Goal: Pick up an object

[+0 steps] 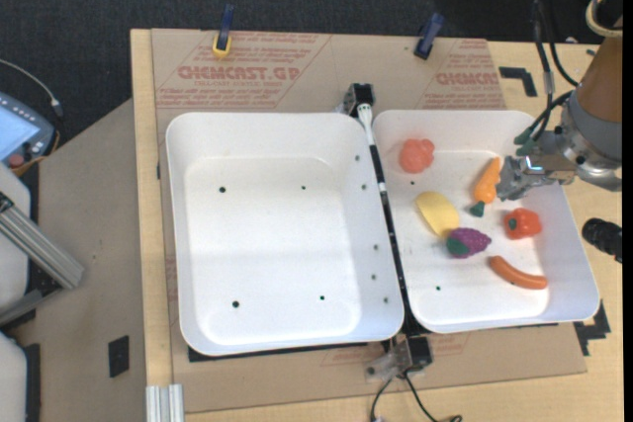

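Several toy foods lie in the right bin (564,306). A pink-orange round fruit (416,154) sits at the back left, and a carrot (486,183) lies to its right. A yellow piece (436,211) and a purple grape bunch (467,241) rest near the middle. A red pepper (522,223) and an orange sausage shape (517,273) lie further right and forward. My gripper (516,178) hangs low just right of the carrot and just behind the red pepper. Nothing shows held in it.
The left bin (198,311) adjoins the right one along a black divider (384,212). Clamps (224,32) sit at the cardboard's far edge. My arm (598,114) and its cables cover the right bin's far right corner.
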Controlling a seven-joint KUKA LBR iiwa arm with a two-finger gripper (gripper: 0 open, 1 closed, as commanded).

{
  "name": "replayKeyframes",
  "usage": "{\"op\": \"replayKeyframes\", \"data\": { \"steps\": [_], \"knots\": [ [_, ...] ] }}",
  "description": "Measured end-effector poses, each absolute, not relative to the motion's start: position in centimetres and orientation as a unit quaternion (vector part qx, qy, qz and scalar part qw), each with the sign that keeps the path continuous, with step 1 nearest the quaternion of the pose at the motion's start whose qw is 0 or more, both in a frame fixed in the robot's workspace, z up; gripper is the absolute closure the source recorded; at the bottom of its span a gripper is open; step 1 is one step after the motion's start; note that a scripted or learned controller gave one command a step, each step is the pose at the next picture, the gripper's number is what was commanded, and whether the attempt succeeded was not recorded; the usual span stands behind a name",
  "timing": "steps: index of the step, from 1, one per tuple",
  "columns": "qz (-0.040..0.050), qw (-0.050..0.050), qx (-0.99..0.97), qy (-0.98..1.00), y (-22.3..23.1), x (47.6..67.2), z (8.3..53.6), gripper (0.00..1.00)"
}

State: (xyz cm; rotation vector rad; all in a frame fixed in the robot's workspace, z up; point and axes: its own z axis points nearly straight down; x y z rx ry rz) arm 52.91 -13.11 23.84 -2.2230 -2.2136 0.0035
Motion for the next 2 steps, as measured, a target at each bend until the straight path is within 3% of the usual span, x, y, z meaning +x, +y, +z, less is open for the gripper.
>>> {"op": "replayKeyframes", "data": {
  "steps": [1, 2],
  "knots": [
    [-0.0007, 0.0, -0.705, -0.71, -5.5, 55.0, 23.3, 1.0],
    [-0.0046, -0.003, -0.704, -0.71, 1.7, 56.4, 31.0, 1.0]
  ]
}}
